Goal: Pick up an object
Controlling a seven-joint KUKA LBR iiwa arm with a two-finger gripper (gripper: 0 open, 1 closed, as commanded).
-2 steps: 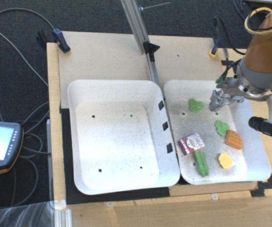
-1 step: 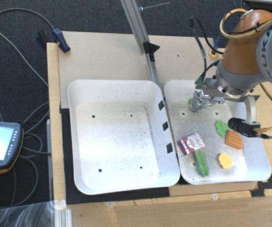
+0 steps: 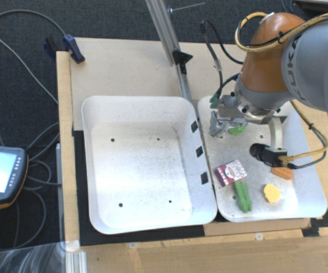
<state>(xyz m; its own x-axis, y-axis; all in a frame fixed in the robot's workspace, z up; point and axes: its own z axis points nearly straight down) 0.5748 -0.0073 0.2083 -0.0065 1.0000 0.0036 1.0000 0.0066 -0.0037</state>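
green scrap (image 3: 237, 131) lies just beside the end effector (image 3: 218, 128) in the right bin (image 3: 306, 201); grip state i cannot tell. approach step, seemingly; next, close squarely on it.

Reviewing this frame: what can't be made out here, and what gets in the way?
- Gripper, camera view: the wrist above hides its tip, so open or shut is unclear.
- Green item: mostly under the gripper; shape unclear.
- Orange item: partly behind a black part.
- Right bin: far side under the arm.
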